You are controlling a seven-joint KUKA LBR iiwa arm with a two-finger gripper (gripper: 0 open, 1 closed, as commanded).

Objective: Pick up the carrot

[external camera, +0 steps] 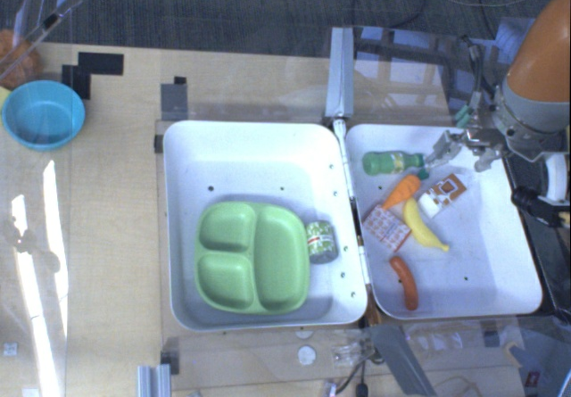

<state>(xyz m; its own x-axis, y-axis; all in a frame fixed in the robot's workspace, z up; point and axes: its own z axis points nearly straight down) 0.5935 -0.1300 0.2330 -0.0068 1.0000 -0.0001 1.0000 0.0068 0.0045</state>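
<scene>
Carrot [403,191] lies in right bin [500,297], tilted, between green bottle [391,162] above and banana [423,227] below-right, touching the banana. Red-checked packet [385,228] just below-left. Gripper [464,144] hovers up-right of carrot, fingers spread, holding nothing.

A green divided plate [252,256] is set in the left bin [259,141], a small can [320,241] touching its right edge. In the right bin [482,284] are found a green bottle [390,162], banana [422,226], sausage [405,282], checkered packet [384,228] and snack box [443,194]. A blue bowl [44,114] is placed on the bench [98,235], far left.
</scene>
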